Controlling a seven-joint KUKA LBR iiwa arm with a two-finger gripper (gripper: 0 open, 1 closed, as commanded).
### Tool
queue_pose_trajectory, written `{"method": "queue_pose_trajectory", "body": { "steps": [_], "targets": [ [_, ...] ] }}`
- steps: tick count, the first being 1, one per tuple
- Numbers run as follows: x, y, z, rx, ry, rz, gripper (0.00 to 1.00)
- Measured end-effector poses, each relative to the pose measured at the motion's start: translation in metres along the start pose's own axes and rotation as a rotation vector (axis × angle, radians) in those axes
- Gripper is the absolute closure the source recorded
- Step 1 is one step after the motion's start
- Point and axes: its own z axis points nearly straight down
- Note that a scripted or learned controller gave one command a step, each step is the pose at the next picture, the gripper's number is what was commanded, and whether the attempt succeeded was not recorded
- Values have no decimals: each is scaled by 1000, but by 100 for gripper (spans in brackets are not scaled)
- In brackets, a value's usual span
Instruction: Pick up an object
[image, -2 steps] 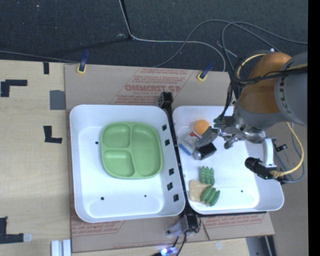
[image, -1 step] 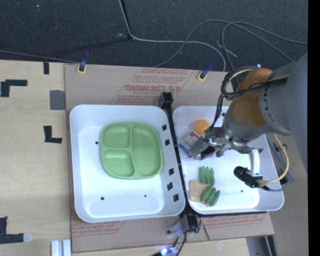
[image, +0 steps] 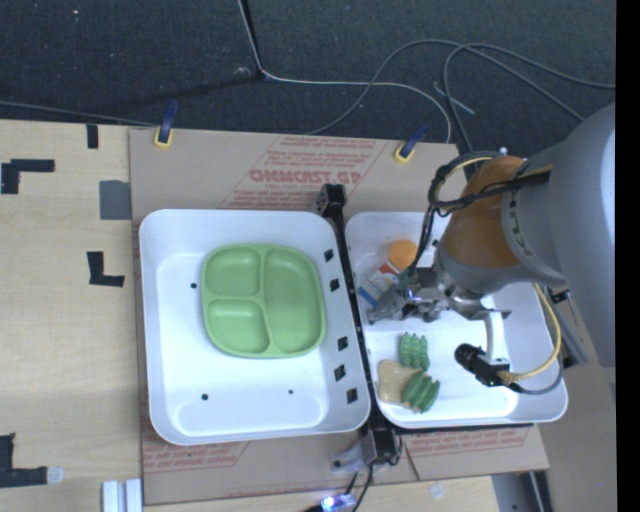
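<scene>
The gripper (image: 400, 305) hangs low over the right bin (image: 530, 405) near its left wall; its state is not readable (too blurred). Green toys (image: 414, 351) lie toward the bin's front-left corner, perhaps untouched.

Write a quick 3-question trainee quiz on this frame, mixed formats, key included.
1. True or false: the green tray sits in the left bin.
2. Which bin is the gripper over? A) left B) right
3. Fill in: the orange ball lies near the right bin's ____ edge, far or near?

Key
1. True. The divided tray lies flat in the left bin.
2. B. The gripper is over the right bin, above the two green blocks and the tan piece.
3. Far, up by the divider.
</scene>
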Motion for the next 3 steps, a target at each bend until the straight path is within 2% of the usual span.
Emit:
{"method": "queue_pose_trajectory", "body": {
  "steps": [1,2,3],
  "targets": [
    [0,0,-12,-2,-1,-1,100],
    [0,6,-56,-4,1,0,100],
    [-2,8,-119,-6,0,0,100]
  ]
}}
